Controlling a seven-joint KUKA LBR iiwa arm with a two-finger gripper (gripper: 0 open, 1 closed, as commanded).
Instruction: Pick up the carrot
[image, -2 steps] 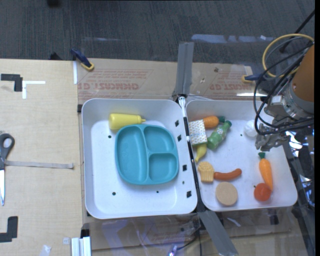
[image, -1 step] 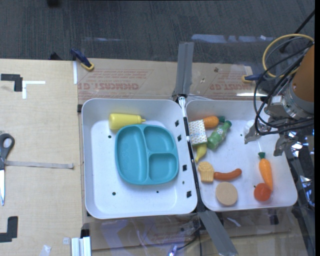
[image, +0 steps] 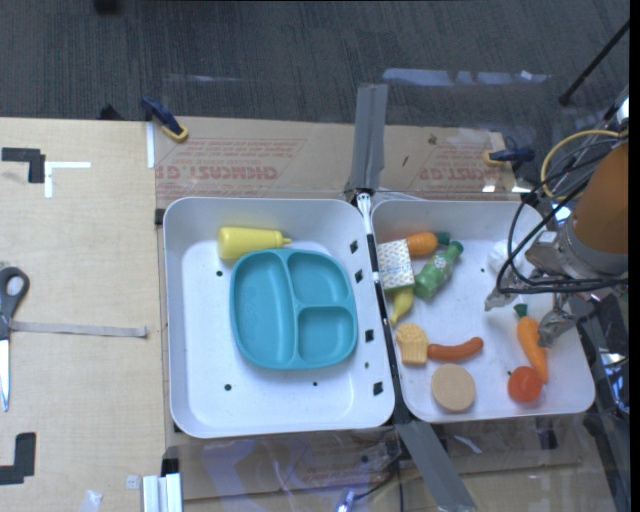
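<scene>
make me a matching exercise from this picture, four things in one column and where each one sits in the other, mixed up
Things:
1. carrot
2. yellow bottle
3. blue plate
4. tomato

Places:
A. middle of the left bin
B. near corner of the right bin, just in front of the carrot's tip
C. far end of the left bin, beside the plate's rim
D. right side of the right bin, just below the gripper

Pairs: 1-D, 2-C, 3-A, 4-B
</scene>
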